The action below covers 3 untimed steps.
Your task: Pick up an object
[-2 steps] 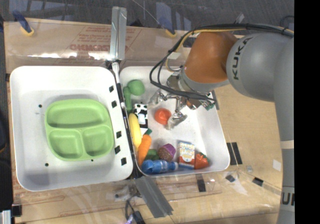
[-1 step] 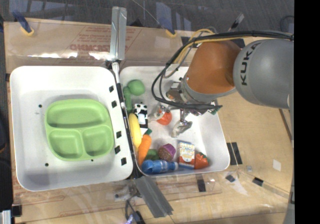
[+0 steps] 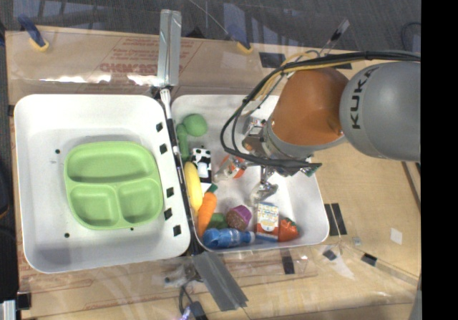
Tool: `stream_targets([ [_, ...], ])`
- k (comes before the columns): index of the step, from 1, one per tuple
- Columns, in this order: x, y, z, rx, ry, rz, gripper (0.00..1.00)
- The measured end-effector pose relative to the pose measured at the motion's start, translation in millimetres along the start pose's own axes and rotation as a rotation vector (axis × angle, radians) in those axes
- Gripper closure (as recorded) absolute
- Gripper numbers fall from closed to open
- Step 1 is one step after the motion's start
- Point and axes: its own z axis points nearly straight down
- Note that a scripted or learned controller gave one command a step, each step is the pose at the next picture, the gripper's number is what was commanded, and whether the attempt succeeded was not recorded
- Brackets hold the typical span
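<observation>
Taking the right bin as the landmark: along its near wall lie a blue bottle, a purple ball and a small juice carton with a red-orange piece beside it. Along its left wall, going farther, run a carrot, a banana, a black-and-white toy and a green vegetable. The gripper hangs over the bin's middle, just above the carton; whether its fingers are open or shut I cannot tell. Left of this bin, the other bin holds a green divided plate.
</observation>
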Motion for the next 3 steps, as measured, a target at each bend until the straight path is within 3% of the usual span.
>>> stream_targets([
  [1,-9,5,0,-0.001,0.002,0.078,0.00],
  [2,-11,33,-4,0.016,0.004,0.256,0.00],
  [3,-4,51,-11,0.042,-0.009,0.221,0.00],
])
